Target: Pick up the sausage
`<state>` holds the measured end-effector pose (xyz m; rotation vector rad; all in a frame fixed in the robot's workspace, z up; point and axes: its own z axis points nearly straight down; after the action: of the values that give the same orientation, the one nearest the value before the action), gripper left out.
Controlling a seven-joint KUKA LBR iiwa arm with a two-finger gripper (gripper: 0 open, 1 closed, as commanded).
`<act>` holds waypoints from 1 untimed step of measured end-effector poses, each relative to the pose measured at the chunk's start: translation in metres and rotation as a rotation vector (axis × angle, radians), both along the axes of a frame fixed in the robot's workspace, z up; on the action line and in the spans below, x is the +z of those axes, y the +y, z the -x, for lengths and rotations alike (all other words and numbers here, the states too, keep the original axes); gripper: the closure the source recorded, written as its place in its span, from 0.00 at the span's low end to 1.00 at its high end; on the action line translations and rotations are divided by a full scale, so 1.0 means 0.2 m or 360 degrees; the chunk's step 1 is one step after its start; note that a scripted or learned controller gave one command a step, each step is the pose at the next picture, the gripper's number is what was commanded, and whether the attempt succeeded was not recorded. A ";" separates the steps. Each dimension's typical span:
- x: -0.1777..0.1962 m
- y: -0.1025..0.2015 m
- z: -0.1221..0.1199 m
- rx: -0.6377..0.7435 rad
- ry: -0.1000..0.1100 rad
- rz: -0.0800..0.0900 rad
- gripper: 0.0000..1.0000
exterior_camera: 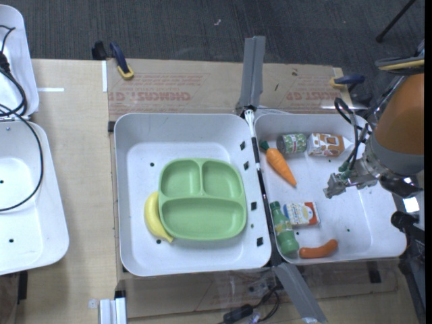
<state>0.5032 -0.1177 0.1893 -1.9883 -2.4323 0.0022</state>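
My gripper hovers at two o'clock from the sausage; my fingers are too blurred to tell their state.

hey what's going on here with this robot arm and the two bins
A robot arm reaches in from the right over the right bin, its gripper above the bin floor near the middle, holding nothing visible. The sausage it should pick up lies untouched at the bin's front edge, beside a green bottle. A carrot, a can and two small cartons share that bin. The left bin holds a green tray and a banana.
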 end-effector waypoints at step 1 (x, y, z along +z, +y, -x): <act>0.00 0.00 0.00 0.0000 0.0000 0.0000 0.00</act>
<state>0.5031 -0.1178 0.1893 -1.9881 -2.4323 0.0026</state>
